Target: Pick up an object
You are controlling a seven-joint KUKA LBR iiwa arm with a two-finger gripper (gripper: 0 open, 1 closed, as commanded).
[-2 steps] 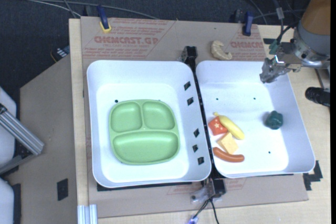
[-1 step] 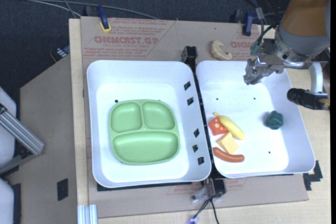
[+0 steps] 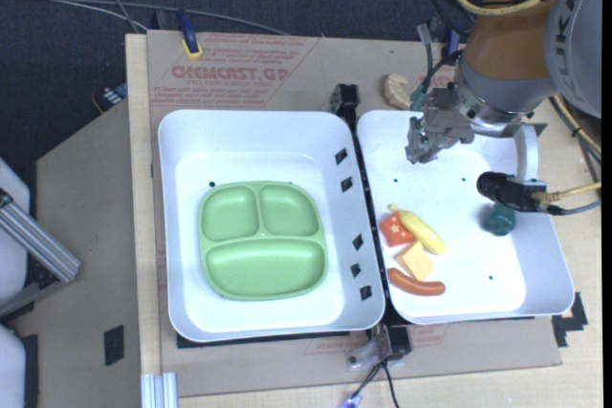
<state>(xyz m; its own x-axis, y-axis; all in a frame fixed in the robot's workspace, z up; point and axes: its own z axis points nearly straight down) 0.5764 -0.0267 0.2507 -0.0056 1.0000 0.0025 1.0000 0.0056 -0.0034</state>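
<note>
Above the right bin (image 3: 535, 287), the gripper (image 3: 421, 151) hovers holding nothing, finger spread unclear; toy food (image 3: 415, 248) lies toward six o'clock, likely the pick target, beside a green tray (image 3: 262, 239)

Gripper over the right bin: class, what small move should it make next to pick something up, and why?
Probably shift toward the front of the right bin and descend. The gripper hangs over bare white floor near the bin's back, with nothing between its fingers, while the food pieces, including the banana and sausage, lie clustered nearer the front-left.
</note>
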